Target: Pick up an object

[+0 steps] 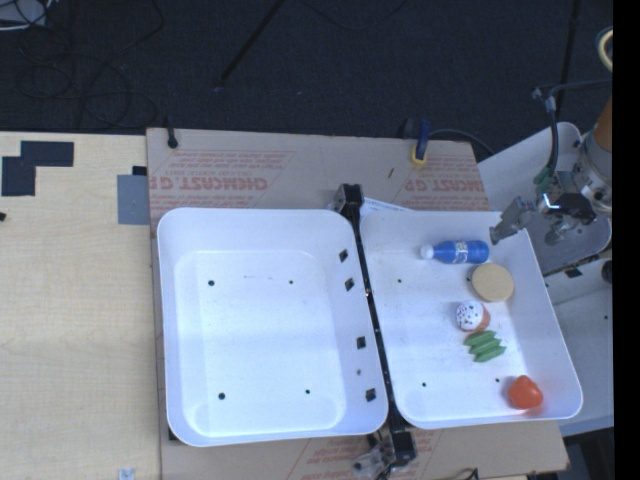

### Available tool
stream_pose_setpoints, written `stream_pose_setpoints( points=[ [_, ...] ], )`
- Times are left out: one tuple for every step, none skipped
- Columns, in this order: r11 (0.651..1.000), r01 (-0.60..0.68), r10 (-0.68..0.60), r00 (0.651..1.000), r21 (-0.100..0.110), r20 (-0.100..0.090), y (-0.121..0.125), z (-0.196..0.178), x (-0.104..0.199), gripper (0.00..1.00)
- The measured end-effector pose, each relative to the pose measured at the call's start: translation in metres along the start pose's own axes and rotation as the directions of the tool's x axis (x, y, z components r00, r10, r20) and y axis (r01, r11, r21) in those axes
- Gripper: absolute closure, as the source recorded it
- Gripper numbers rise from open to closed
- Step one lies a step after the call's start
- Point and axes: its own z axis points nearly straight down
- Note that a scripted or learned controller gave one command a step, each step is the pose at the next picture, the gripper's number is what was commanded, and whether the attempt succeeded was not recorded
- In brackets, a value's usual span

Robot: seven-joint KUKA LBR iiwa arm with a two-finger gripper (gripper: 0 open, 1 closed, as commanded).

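The right bin (420, 388) holds several small objects. A blue bottle (460, 252) lies on its side near the far edge, with a tan round disc (492, 283) just in front of it. Below them are a white spotted ball (469, 316), a green pod-like piece (485, 347) and a red-orange fruit (524, 392) in the near right corner. My gripper (526, 231) hovers over the bin's far right corner, up and to the right of the bottle. Its fingers stand apart, open, with nothing between them.
The left bin (175, 298) sits beside the right one, with a black clip-lined divider (362, 298) where they meet. Both rest on cardboard (260, 173) on a wooden bench. A yellow clamp (420, 152) stands at the cardboard's far edge.
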Motion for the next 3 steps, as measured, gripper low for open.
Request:
stream_pose_setpoints(
  points=[
    [1.000, 0.005, -0.005, 1.000, -0.003, 0.001, 0.033, -0.008, -0.016, 0.00],
    [1.000, 0.004, -0.004, 1.000, -0.003, 0.000, 0.049, -0.034, -0.017, 0.00],
    [1.000, 0.004, -0.004, 1.000, -0.003, 0.001, 0.048, -0.081, -0.017, 0.00]
  ],
)
